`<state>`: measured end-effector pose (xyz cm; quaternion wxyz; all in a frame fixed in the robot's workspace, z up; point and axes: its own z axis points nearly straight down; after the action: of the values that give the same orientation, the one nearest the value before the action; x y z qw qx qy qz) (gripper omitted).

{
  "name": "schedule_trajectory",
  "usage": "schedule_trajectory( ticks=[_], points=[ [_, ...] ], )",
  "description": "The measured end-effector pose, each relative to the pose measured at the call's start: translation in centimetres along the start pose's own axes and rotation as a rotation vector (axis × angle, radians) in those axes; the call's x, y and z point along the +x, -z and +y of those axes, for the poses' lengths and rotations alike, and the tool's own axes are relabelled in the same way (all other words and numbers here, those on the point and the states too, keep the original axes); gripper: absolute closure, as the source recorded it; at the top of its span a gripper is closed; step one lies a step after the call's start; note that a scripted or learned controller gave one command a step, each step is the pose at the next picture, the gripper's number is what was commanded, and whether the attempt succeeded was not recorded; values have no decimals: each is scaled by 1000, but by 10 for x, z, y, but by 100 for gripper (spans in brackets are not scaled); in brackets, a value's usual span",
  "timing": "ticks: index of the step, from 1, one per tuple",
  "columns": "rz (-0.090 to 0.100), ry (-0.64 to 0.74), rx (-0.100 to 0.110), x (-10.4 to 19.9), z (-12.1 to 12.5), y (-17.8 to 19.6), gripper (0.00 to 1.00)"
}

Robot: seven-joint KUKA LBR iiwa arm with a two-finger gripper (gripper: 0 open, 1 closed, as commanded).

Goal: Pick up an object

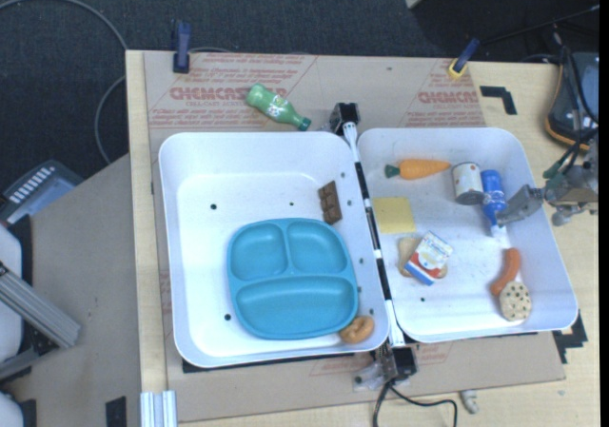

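Gripper (521, 203): at the right rim of the right bin (552, 268), grey, reaching in from the right; whether its fingers are apart or together cannot be told. Nothing visibly held.

Blue bottle (493, 198): just left of the gripper tip, lying along the bin floor, possibly touching it.

Tin can (466, 182): just beside the bottle, on its left.

Carrot (419, 168): near the bin's far left corner.

Yellow square (394, 215): flat, near the left wall.

Small carton (428, 258): red, white and blue, mid-bin, lying on a tan piece.

Sausage (509, 269): orange, right of the carton; a speckled cookie (515, 300) touches its near end.

Left bin (186, 254): holds a blue divided plate (290, 278), a brown chocolate piece (330, 203) against the right wall, and a doughnut (359, 328) at the near right corner.

Green bottle (276, 106): on the bench behind the left bin, lying on its side.
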<state>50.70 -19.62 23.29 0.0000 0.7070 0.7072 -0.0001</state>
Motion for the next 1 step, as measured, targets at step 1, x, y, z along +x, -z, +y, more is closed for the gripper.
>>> schedule_trajectory(
  ticks=[1],
  points=[
    [0, 1, 0, -22, 105, -90, 0]
  ],
)
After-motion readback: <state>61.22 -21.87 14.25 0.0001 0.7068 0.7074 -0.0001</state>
